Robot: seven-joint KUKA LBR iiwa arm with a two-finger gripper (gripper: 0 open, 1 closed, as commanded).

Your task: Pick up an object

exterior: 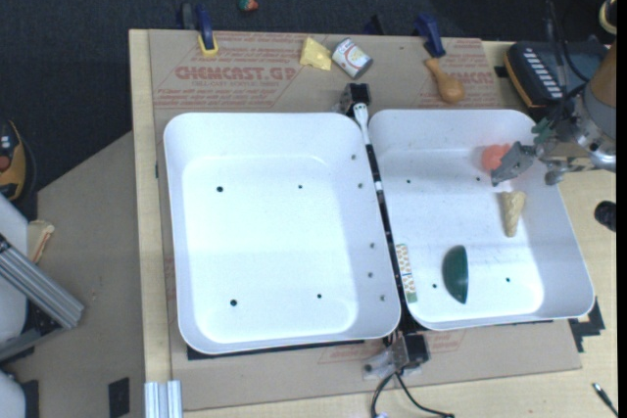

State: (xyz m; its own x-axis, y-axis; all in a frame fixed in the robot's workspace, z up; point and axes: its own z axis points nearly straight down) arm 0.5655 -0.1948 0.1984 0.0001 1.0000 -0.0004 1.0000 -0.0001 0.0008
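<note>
1. The pick is not done: I see nothing between my fingers, so the whole grasp and lift are left, as I judge it.
2. My gripper (pixel 537 163) hangs at the right bin's (pixel 431 127) 2 o'clock edge, jaws spread apart and empty.
3. Nearest candidate is the orange object (pixel 493 156), just at my 9 o'clock, beside one fingertip; I can't tell whether they touch.
4. The right bin also holds a tan cone-like piece (pixel 512 211) near its 3 o'clock side, and a dark green oval object (pixel 457 273) towards 5 o'clock.
5. The left bin (pixel 196 137) shows bare white floor with a few small dark dots.
6. Outside the bins, at 12 o'clock on the board, lie a yellow piece (pixel 315 55) and a small box (pixel 352 58).
</note>
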